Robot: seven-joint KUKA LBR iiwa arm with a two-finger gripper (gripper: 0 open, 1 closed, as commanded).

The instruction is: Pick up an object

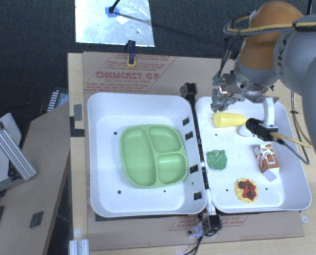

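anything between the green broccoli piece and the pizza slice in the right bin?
No. In the camera view, bare white bin floor separates the green broccoli piece from the pizza slice. The small carton lies off to the right, clear of that stretch.

Yellow cone-shaped object (229, 120) lying on its side, far end of right bin (290, 195)

Only legible text: red print "CHEMCAST G?" on the brown cardboard sheet (147, 70) under the bins, upper centre of the frame, last character unclear. Smaller red lines above and below it are too blurred to read. The small red-and-white carton (266, 158) at lower right carries print, also unreadable.
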